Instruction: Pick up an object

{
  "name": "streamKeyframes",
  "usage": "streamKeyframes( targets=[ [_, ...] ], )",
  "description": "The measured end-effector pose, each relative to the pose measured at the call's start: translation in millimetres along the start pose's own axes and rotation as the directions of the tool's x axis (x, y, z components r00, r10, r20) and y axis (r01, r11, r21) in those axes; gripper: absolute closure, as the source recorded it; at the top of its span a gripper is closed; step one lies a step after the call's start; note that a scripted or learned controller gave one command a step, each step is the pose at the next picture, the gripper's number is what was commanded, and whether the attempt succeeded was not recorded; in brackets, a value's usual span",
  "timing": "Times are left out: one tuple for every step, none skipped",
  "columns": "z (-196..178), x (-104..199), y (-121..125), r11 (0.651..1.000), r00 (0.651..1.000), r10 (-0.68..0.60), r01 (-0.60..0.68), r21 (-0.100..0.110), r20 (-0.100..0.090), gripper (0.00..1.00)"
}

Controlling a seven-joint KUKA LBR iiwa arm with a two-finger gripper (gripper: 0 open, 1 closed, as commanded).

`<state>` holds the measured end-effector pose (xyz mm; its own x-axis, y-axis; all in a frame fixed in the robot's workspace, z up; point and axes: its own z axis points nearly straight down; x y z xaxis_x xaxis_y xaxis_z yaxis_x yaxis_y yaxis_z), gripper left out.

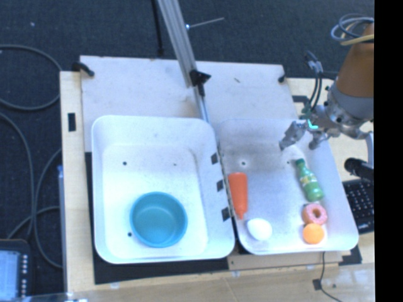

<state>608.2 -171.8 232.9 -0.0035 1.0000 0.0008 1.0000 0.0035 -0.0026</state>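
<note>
Hovering just above the green bottle, the tool spreads its fingers, holding nothing; approach seems underway, next descending to straddle it.

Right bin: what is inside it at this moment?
The right bin holds a carrot, white egg, green bottle, pink donut and orange ball. Nothing looks hidden underneath.
</note>
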Motion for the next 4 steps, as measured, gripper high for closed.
streamKeyframes(
  targets=[
    [-2, 0, 1, 1.000, 1.000, 0.000, 0.000, -0.005, 0.001, 0.00],
    [61, 1, 5, 1.000, 1.000, 0.002, -0.002, 0.003, 0.003, 0.00],
    [115, 9, 7, 1.000, 1.000, -0.003, 0.003, 0.002, 0.003, 0.00],
    [132, 7, 6, 1.000, 1.000, 0.002, -0.002, 0.001, 0.003, 0.00]
  ],
)
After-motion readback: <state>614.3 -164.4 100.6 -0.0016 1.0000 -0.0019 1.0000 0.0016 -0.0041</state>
